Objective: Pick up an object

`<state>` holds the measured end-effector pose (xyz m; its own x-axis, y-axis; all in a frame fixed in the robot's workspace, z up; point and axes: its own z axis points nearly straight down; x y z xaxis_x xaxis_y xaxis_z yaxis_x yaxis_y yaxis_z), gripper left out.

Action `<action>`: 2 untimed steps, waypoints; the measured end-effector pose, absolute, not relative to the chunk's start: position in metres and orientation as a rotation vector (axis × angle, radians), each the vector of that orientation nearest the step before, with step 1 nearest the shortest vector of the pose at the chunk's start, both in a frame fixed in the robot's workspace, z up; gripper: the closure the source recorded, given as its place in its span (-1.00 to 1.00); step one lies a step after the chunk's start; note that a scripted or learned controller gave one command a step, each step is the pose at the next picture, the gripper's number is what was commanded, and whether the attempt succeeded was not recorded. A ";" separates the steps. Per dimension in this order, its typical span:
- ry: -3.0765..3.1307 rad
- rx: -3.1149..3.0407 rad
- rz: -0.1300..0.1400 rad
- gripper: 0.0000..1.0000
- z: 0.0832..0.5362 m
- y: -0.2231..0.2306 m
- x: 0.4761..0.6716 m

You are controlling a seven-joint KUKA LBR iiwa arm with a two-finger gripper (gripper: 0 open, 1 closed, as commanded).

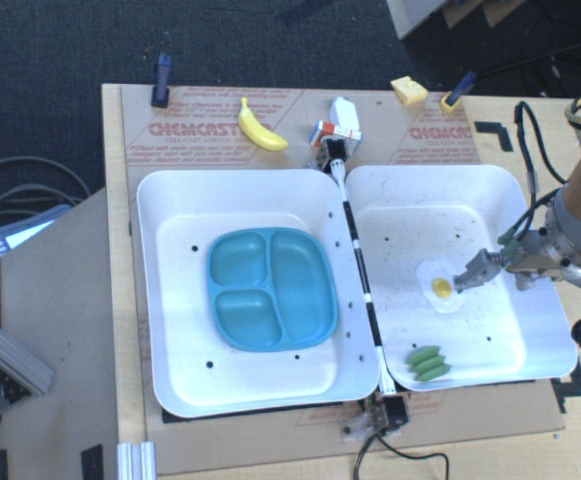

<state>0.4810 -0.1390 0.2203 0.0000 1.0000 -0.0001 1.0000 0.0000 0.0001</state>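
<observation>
In the right bin [490, 190] lies a fried egg toy [441, 288], white with a yellow yolk, near the bin's middle. A green pea pod [427, 362] lies at the bin's front edge. My gripper [465, 277] reaches in from the right, low over the bin floor, its tip right beside the egg's right edge. A blue divided plate [271, 288] rests in the left bin [170, 218].
On the board behind the bins lie a yellow banana [259, 128], a small white and red item [338, 128], a yellow cheese wedge [408, 91] and two blue clips [161, 78]. Cables [526, 148] run along the right bin's far right side.
</observation>
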 end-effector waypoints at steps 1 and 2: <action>2.223 2.224 -0.002 -1.00 0.110 -0.157 0.544; 2.221 2.220 0.002 -1.00 0.085 -0.116 0.545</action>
<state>0.5450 -0.1159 0.0854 -0.0003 1.0000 -0.0005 1.0000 0.0003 0.0020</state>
